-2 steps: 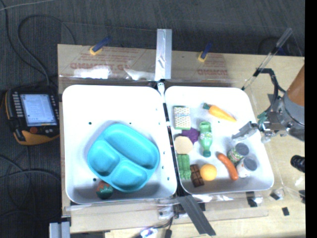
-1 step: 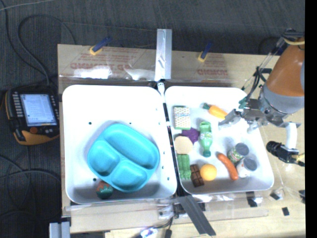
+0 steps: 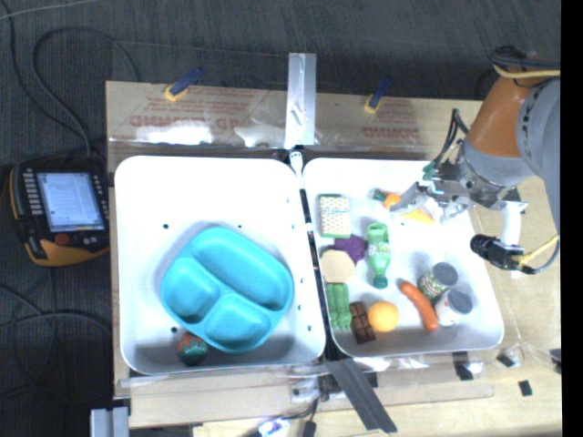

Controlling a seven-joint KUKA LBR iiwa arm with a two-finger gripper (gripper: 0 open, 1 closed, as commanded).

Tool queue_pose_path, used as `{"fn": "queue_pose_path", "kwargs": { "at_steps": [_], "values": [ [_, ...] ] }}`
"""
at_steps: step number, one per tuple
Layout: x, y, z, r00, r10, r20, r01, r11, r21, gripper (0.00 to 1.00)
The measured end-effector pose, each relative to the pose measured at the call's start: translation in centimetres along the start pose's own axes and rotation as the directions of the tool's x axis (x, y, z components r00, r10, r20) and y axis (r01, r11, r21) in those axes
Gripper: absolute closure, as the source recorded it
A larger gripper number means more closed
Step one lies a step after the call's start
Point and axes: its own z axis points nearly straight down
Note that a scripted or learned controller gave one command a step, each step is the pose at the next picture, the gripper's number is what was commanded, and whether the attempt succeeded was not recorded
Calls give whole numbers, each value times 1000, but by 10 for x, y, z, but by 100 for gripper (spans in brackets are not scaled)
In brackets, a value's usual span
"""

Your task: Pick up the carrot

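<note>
The carrot [image 3: 419, 304] is lying in the right bin's [image 3: 485, 335] lower right, its long axis slanting down-right. The gripper [image 3: 428, 195] is being held above it, toward upper frame; its grasp cannot be told.

A single fixed camera looks down on the bench [image 3: 137, 107] from above, at a slight slant, far enough off to take in both bins whole with dark floor around them. The left bin [image 3: 146, 208] lies toward 9 o'clock of the frame, the right bin [image 3: 474, 321] toward 3 o'clock, their shared edge near centre. The arm [image 3: 510, 121] enters from 2 o'clock. A pendant [image 3: 59, 208] sits on the floor at 9 o'clock, beyond the bench.
</note>
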Motion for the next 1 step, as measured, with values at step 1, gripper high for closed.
{"fn": "queue_pose_path", "kwargs": {
  "at_steps": [1],
  "values": [
    [-11, 32, 45, 1000, 25, -7, -25, 1000, -7, 0]
  ]
}}
